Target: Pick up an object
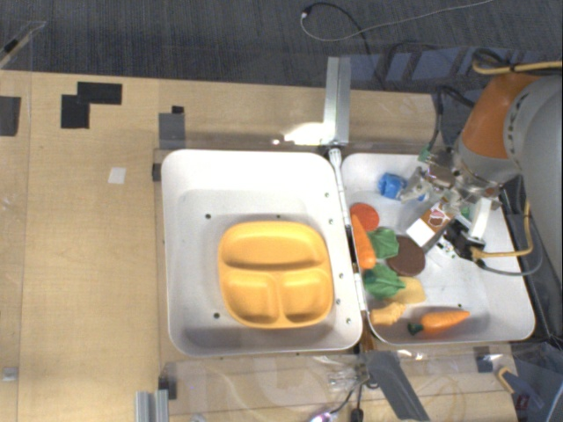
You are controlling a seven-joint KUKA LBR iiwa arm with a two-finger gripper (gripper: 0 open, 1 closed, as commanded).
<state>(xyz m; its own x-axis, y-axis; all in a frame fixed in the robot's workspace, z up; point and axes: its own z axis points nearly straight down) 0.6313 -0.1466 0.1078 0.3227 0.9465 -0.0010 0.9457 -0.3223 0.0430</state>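
Note:
My gripper [433,221] hangs low over the upper middle of the right bin [510,310], below the grey wrist with its orange band [489,128]. Toys lie under and beside it: a blue piece [391,185] to its upper left, a red round piece [365,214], and a long orange carrot [361,244] along the bin's left wall. A brown disc [407,257] lies right below the gripper and touches green leaves [383,243]. A small white and brown piece [422,232] sits at the gripper's tip; whether it is held is unclear.
The left bin [202,192] holds a yellow divided tray [274,270]. More greens [383,281], a yellow piece [398,307] and a second carrot [440,321] lie near the right bin's front. Cables trail from the wrist at the right.

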